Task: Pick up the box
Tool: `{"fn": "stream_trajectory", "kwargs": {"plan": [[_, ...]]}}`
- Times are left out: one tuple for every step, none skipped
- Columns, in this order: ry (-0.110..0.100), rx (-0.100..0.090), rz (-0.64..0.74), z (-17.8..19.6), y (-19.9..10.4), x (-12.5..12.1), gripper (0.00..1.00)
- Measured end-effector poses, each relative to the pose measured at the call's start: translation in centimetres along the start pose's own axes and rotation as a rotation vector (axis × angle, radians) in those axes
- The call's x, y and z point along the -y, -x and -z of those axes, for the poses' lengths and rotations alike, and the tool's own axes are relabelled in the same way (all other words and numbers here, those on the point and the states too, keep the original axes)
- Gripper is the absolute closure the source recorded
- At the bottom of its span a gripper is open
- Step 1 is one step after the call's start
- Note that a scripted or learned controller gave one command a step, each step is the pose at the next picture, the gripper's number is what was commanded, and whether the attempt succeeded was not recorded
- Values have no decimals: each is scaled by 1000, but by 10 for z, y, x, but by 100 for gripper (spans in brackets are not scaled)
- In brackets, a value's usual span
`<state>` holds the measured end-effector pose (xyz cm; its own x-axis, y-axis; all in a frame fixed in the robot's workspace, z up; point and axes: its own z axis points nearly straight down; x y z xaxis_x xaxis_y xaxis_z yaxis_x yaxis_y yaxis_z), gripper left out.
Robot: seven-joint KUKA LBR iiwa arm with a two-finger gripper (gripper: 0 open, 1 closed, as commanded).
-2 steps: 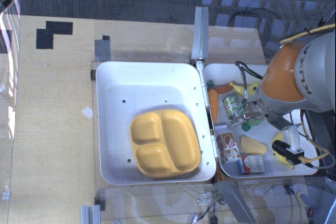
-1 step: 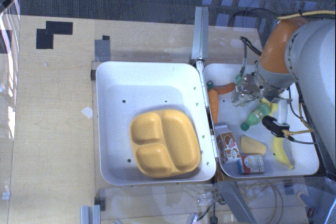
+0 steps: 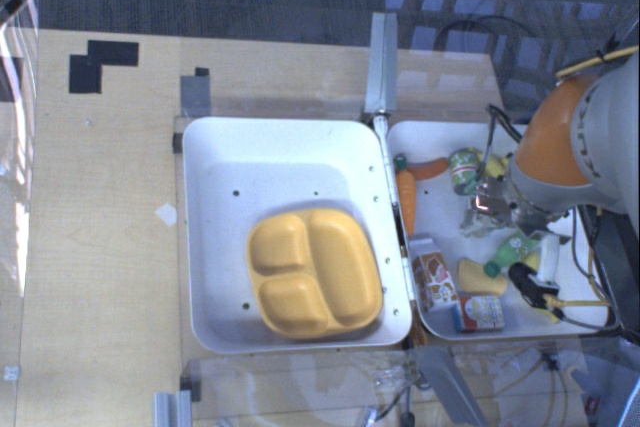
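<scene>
A small brown and red box (image 3: 433, 279) lies in the right bin (image 3: 440, 137), close to its left wall. A second small box (image 3: 481, 314), red, white and blue, rests near the bin's front edge. My gripper (image 3: 487, 208) hangs over the middle of the right bin, behind and to the right of the brown box and apart from it. Nothing shows held in it. The grey arm with its orange band (image 3: 557, 147) comes in from the right.
The right bin also holds two carrots (image 3: 406, 198), a green-labelled can (image 3: 463, 169), a green bottle (image 3: 511, 251) and a yellow block (image 3: 480, 277). A yellow divided tray (image 3: 314, 271) sits in the left bin (image 3: 220, 215).
</scene>
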<state>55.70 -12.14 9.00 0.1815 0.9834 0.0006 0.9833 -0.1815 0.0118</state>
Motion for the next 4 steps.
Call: {"fn": "stream_trajectory", "kwargs": {"plan": [[-65, 7, -158, -4, -25, -77, 0], [-3, 3, -147, -2, 19, -38, 0], [-6, 0, 99, 2, 16, -43, 0], [-106, 14, 3, -4, 20, -96, 0]]}}
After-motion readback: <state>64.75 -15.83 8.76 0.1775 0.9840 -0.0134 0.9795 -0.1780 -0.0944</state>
